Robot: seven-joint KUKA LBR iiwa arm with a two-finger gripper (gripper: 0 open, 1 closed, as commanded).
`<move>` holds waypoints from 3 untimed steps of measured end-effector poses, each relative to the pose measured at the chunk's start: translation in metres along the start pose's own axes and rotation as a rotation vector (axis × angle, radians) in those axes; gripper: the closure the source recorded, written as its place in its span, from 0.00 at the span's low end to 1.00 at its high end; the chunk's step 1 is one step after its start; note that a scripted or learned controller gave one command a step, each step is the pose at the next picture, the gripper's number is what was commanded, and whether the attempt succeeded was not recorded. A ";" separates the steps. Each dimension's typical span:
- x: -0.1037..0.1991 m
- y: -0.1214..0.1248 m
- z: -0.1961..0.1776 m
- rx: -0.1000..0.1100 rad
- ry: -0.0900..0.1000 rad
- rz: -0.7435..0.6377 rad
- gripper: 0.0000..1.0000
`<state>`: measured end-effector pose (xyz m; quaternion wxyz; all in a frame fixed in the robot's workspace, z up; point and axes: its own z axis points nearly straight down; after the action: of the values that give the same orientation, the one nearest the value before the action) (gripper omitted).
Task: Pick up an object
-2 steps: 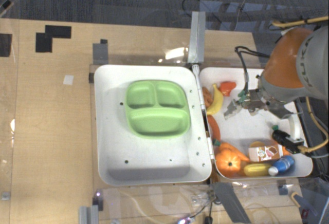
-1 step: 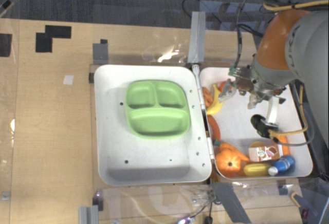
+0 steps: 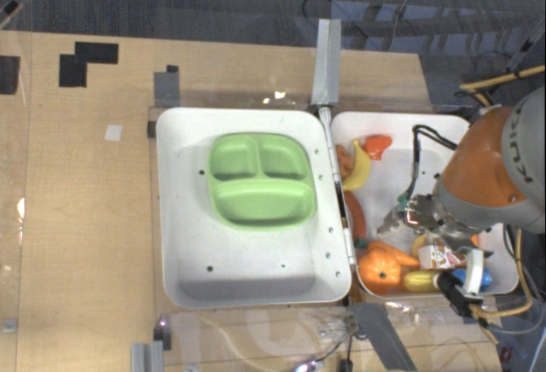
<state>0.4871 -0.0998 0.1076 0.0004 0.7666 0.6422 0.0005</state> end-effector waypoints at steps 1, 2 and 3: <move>-0.073 0.019 0.016 -0.013 0.007 -0.212 0.00; -0.047 0.062 0.018 -0.009 0.005 0.419 0.00; 0.007 0.141 -0.035 -0.003 0.000 0.263 0.00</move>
<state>0.6273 -0.1175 0.1425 0.0015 0.8442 0.5361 0.0017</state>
